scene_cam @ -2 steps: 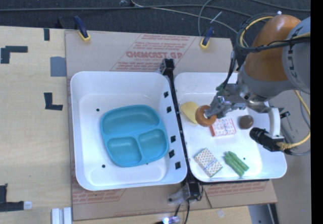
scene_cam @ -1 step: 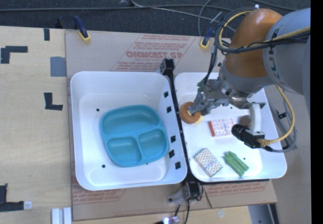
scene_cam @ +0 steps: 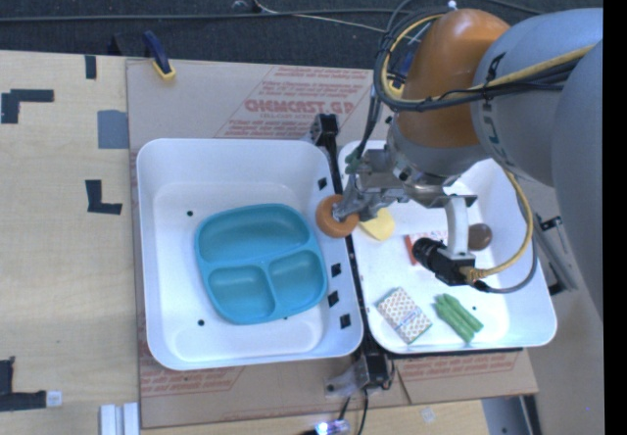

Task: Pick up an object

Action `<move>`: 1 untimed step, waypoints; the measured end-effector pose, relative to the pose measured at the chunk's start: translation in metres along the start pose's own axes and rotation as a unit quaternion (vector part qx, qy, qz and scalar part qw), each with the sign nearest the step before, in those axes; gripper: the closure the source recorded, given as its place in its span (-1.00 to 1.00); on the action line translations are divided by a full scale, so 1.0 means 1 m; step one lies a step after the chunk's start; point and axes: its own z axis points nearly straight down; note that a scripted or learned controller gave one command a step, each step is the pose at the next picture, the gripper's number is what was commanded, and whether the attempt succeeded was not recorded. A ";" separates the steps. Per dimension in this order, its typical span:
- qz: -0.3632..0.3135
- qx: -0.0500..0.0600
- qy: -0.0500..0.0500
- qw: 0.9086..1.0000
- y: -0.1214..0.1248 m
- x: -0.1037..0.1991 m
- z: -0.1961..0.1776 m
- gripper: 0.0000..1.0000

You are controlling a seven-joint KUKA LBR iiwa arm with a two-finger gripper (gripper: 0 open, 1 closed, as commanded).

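Note:
My gripper [scene_cam: 346, 209] hangs over the inner rims where the two bins meet, under the grey and orange wrist. An orange ring-shaped piece [scene_cam: 335, 218] sits between its fingers, above the left edge of the right bin [scene_cam: 529, 320]. A yellow piece [scene_cam: 378, 225] lies just right of it on that bin's floor. The arm hides much of that bin's back half.
A blue divided plate [scene_cam: 261, 262] lies in the left bin [scene_cam: 167, 188]. In the right bin lie a checkered box [scene_cam: 404, 315], a green piece [scene_cam: 458, 316], a brown piece [scene_cam: 479, 236] and a small red piece [scene_cam: 411, 248]. A black fitting with cables [scene_cam: 439, 262] hangs off the arm.

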 end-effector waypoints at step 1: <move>0.000 0.000 0.000 1.000 0.004 0.054 -0.002 1.00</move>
